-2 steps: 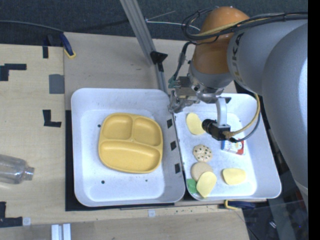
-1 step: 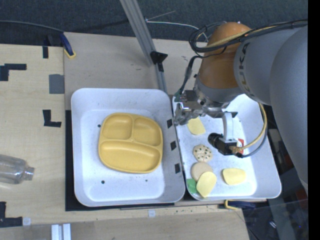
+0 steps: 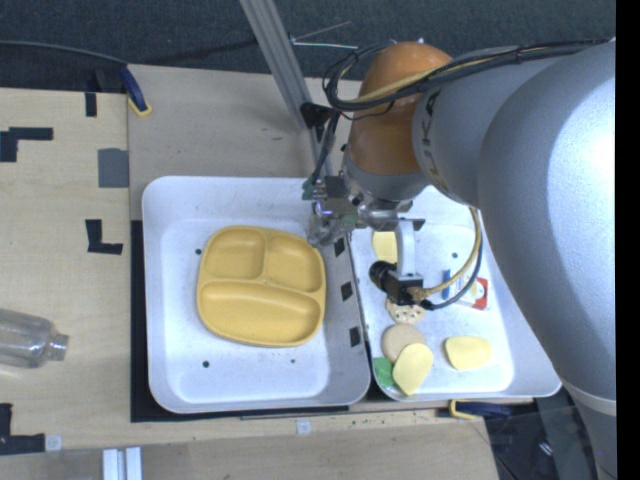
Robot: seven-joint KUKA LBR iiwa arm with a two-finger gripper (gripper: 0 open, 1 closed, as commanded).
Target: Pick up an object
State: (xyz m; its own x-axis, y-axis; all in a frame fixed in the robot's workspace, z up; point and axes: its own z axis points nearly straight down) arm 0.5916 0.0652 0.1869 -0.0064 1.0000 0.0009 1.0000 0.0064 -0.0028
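Note:
A yellow divided plate (image 3: 262, 285) lies in the left bin (image 3: 175, 268). The right bin (image 3: 500, 368) holds several small food-like pieces: a yellow square piece (image 3: 385, 244), a speckled cookie (image 3: 404, 314), a beige round piece (image 3: 399, 339), a pale yellow wedge (image 3: 413, 367) and a yellow lump (image 3: 467, 352). My gripper (image 3: 328, 225) hangs low over the wall between the two bins, just above the plate's upper right corner. Nothing shows held in it.
A red-and-white item (image 3: 481, 293) lies at the right side of the right bin, partly under the arm. A clear plastic bottle (image 3: 28, 340) lies on the bench at far left. A slanted metal rail (image 3: 275, 43) rises behind the bins.

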